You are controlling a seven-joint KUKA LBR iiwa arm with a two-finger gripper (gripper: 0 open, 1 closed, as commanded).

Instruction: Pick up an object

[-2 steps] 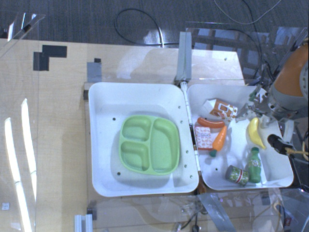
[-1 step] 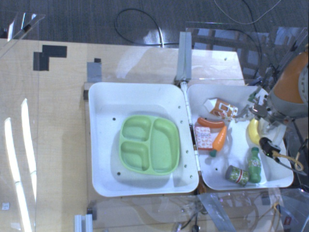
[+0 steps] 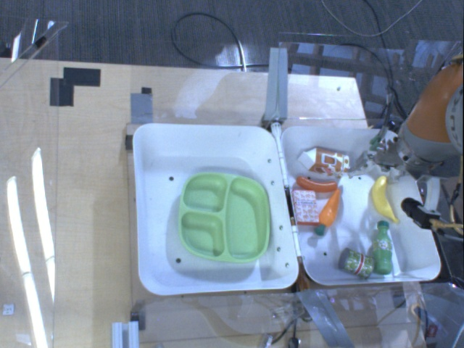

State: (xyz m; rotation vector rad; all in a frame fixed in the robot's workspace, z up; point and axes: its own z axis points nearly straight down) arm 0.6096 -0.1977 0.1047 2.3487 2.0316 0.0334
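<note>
The gripper (image 3: 380, 151) hangs over the far right part of the right bin (image 3: 429, 270), I think because all the loose things lie there; whether it is released or clenched I cannot tell. The banana (image 3: 382, 198) lies nearest, a likely target. I count also one carrot (image 3: 330, 207), one sausage (image 3: 317, 183), one carton (image 3: 324, 162), one flat packet (image 3: 305, 207), one green bottle (image 3: 382, 248) and one can (image 3: 355, 262). The left bin (image 3: 148, 216) holds one green plate (image 3: 225, 217)

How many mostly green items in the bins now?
3: divided tray in the view's left bin; bottle and can together near the right bin's front edge. The arm may hide others.
</note>
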